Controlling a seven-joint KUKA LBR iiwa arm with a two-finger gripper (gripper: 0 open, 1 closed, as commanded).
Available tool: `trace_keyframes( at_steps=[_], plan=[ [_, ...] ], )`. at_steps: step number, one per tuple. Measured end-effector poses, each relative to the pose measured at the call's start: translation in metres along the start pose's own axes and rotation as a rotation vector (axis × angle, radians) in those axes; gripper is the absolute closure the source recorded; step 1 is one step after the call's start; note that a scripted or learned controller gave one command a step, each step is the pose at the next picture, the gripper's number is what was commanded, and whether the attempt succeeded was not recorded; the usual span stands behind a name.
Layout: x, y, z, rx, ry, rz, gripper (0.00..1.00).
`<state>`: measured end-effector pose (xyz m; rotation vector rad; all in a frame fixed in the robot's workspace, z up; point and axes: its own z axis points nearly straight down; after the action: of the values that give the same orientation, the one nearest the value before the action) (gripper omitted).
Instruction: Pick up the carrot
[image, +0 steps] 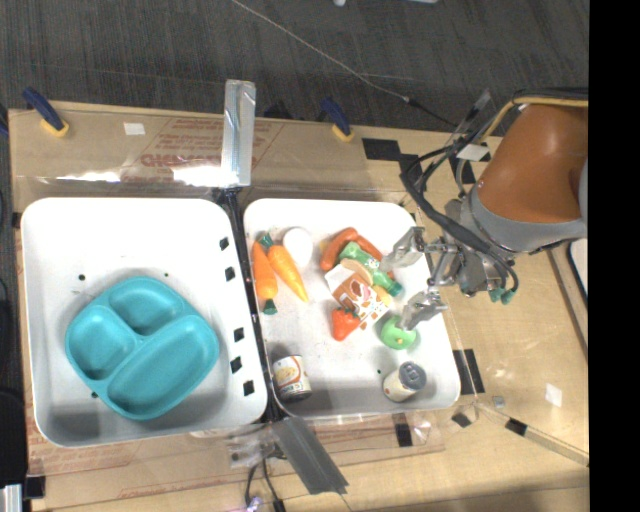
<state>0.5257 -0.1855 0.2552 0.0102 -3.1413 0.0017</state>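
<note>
The pick has not begun: the tapered orange carrot (287, 268) lies untouched near the left wall of the right-hand shallow white bin (330, 400), possibly one of two there. The metal two-finger gripper (420, 278) hangs over that bin's right edge, well apart from it, jaws spread and empty.

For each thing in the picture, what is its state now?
pincer: open, above right bin's right edge, holding nothing
carrots: two, lying at right bin's left wall
teal plate: lying in left bin
small can: upright
jar: upright
carton: lying flat
</note>
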Motion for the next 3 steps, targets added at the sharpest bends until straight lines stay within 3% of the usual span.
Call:
trace_keyframes(
  at_steps=[1, 2, 3],
  plan=[
    [0.026, -0.025, -0.002, -0.001, 0.002, 0.410, 0.00],
    [0.029, -0.024, -0.035, 0.001, -0.005, 0.237, 0.00],
    [0.017, -0.025, -0.033, 0.000, -0.003, 0.636, 0.00]
  ],
)
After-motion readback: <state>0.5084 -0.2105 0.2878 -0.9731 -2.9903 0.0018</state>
